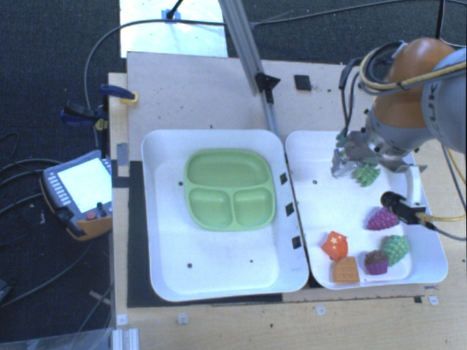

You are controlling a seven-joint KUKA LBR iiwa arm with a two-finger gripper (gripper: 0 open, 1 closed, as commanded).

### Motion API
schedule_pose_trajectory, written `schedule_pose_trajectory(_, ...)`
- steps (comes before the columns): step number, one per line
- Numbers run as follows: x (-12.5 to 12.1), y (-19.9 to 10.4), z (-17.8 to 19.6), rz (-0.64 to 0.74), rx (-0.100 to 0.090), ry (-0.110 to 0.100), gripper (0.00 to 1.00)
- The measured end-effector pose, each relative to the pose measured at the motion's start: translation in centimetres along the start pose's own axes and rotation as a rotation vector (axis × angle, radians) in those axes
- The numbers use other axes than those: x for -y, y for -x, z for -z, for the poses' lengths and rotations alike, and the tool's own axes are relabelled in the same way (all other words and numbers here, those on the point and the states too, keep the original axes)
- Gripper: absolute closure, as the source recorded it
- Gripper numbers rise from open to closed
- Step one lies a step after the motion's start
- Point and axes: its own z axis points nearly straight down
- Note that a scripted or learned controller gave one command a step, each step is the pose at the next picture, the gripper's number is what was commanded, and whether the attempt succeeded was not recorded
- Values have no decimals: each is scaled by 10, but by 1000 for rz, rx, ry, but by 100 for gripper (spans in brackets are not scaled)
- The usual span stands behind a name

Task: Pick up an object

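My gripper (pixel 349 163) hangs low over the far part of the right bin (pixel 315 195), reaching in from the right. A small green leafy toy (pixel 366 173) lies right against its lower right side; whether it is gripped I cannot tell. Nearer the front right of that bin lie a purple grape bunch (pixel 381 219), a green bunch (pixel 395 249), a small purple piece (pixel 376 262), an orange block (pixel 346 270) and a red-orange piece with a star (pixel 335 245).
The left bin (pixel 168 261) holds a green divided plate (pixel 230 189). A slanted metal pole (pixel 244 35) stands behind the bins. A black fitting with a yellow cable (pixel 400 204) juts from the arm over the right bin. A teach pendant (pixel 79 192) lies at far left.
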Motion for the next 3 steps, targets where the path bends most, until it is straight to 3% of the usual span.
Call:
schedule_pose_trajectory(2, -12, -5, 103, 2, 1, 4, 100)
schedule_pose_trajectory(3, -18, -48, 91, 5, -1, -1, 100)
